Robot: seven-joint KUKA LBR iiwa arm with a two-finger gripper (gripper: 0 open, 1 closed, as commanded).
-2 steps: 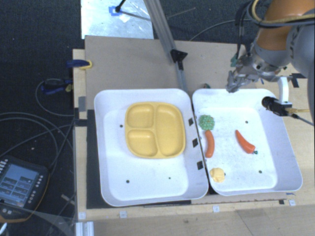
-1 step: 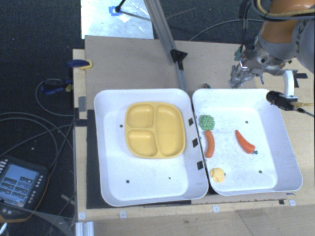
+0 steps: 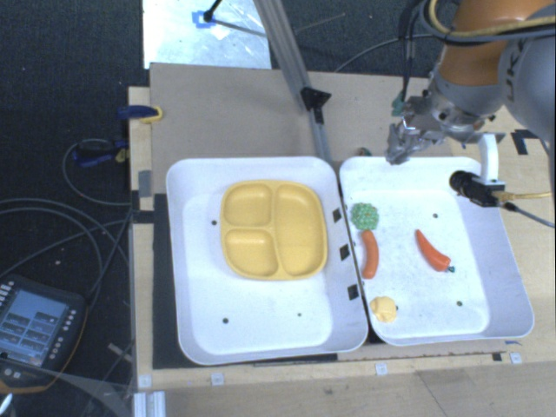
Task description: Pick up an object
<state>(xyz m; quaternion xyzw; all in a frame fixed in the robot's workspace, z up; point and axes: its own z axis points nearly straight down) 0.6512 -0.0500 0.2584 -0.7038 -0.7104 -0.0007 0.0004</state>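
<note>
Arm reaches in from right, orange band above wrist, pincer (image 3: 401, 148) angled downward and leftward.

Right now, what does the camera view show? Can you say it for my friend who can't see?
A grey and orange robot arm's hand hovers over the far edge of the right white bin, which holds a green broccoli toy, two orange sausages and a small yellow toy. The left white bin holds a yellow divided plate.

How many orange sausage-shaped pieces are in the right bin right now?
2. One orange sausage lies near the bin's left wall, just below the green piece; the other orange sausage lies further right, mid-bin. None looks hidden.
</note>
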